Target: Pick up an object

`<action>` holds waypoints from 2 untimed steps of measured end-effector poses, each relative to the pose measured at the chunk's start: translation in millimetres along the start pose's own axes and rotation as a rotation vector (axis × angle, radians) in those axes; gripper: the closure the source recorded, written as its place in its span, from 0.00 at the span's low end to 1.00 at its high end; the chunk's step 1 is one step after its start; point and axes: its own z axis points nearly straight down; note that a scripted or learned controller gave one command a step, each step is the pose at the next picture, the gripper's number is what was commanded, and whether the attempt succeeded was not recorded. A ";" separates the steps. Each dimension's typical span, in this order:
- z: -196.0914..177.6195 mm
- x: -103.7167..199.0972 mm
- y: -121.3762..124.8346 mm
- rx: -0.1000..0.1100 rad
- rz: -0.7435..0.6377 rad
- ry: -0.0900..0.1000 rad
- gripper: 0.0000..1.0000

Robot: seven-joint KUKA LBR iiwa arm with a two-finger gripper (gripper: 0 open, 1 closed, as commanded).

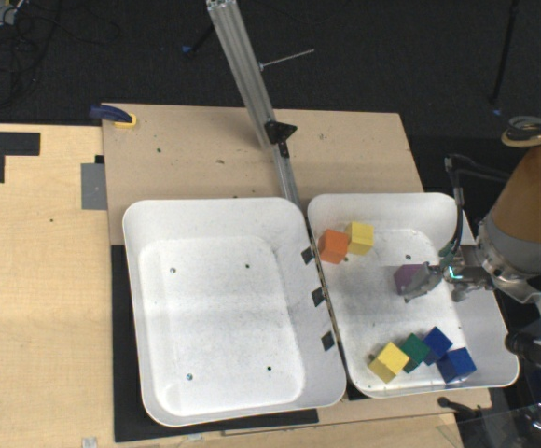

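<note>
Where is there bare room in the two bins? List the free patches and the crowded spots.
Free: the left bin's floor, and the right bin's middle, between the orange block and the lower yellow block. Crowded: the near-right corner's blocks and around the purple block by the gripper.

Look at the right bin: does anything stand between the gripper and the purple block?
Nothing visible does. The gripper sits right beside the purple block in the right bin. The orange block and yellow block lie away toward the bin's far left corner, off that path.
</note>
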 end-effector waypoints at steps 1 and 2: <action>-1.9 -1.1 0.7 -0.005 0.004 -0.001 0.00; 52.0 -9.7 -5.8 0.002 0.002 0.000 0.00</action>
